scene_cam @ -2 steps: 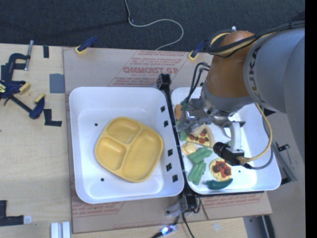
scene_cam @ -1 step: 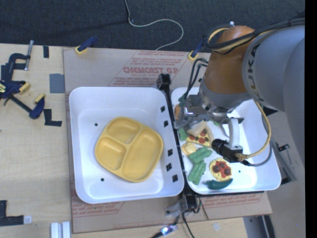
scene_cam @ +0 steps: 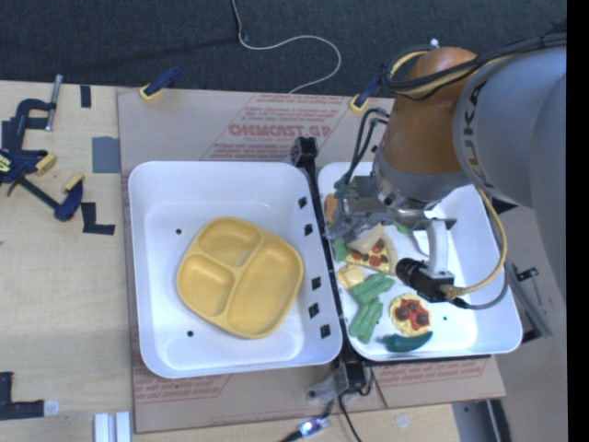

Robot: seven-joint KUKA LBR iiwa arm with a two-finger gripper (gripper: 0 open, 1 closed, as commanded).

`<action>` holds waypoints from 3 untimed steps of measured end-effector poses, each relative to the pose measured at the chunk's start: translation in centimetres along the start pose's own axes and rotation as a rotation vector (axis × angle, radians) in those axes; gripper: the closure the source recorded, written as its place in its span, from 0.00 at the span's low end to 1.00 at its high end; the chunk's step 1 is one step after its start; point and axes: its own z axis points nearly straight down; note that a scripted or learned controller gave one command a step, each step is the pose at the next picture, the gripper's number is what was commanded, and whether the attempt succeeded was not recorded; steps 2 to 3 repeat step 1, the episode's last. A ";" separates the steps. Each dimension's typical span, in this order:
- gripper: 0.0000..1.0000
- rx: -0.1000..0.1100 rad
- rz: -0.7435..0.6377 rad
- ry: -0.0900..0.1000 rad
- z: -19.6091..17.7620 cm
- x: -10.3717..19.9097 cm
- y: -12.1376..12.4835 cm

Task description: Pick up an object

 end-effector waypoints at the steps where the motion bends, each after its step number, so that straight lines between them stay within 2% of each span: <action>1: 1.00 0.002 0.001 -0.002 1.7 -0.5 -0.7; 3: 1.00 0.002 0.001 -0.002 1.7 -0.5 -0.7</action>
